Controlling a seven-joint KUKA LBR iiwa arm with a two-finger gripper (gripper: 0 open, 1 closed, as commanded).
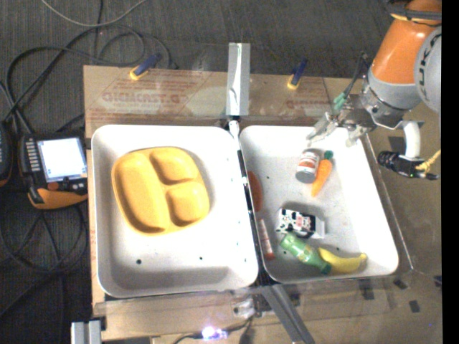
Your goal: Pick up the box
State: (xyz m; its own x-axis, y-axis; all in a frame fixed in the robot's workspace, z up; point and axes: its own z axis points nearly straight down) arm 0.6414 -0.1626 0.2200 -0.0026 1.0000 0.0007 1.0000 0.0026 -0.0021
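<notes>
Camera view: task not started, by look of it. Box (301, 223) lies flat in right bin (384, 206), low centre, just above green bottle (304, 253), banana (343, 261) beyond bottle. Gripper (337, 125) hovers over bin's upper rim, well apart from box, above carrot (321, 175). Jaws spread wide, holding nothing, touching nothing. Left: reach, descend, grasp, lift.

The arm (405, 45) reaches in from the upper right, its orange band just above the grey wrist. The gripper (331, 126) points down and to the left, its two thin fingers (320, 129) spread apart with nothing between them.
</notes>
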